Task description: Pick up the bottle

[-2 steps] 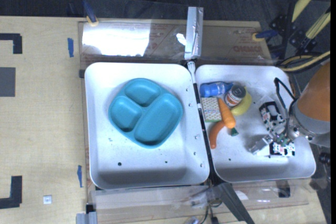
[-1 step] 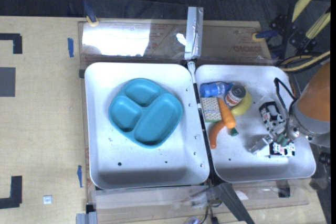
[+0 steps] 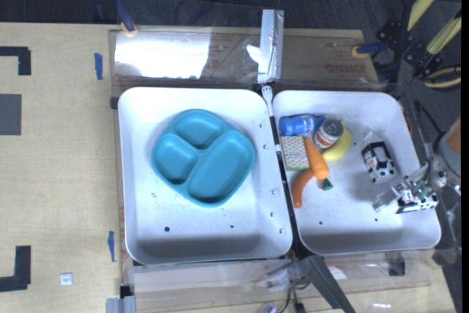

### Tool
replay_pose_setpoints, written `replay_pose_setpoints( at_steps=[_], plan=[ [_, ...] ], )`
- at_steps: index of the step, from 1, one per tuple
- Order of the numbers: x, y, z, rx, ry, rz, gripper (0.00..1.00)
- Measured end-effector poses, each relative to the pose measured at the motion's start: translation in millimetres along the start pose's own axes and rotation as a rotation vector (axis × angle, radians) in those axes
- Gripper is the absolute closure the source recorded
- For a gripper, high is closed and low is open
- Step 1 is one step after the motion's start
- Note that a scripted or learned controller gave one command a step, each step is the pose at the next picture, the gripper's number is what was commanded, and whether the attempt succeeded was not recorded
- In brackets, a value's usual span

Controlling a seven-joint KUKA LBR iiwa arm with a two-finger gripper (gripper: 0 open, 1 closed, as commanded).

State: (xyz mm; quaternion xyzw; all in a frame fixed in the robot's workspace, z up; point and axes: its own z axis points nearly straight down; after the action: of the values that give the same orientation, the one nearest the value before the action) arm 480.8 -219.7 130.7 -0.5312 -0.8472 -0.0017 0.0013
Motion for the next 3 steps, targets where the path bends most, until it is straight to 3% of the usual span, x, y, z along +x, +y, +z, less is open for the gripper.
replay_pose_setpoints(
  at_steps=[1, 2, 3],
  plan=[
    [-2, -2, 0, 0.001, -0.004, 0.003, 0.0],
    [41, 21, 44, -0.004, -0.008, -0.114, 0.0],
    [40, 21, 44, -0.004, -0.008, -0.113, 0.0]
  ],
)
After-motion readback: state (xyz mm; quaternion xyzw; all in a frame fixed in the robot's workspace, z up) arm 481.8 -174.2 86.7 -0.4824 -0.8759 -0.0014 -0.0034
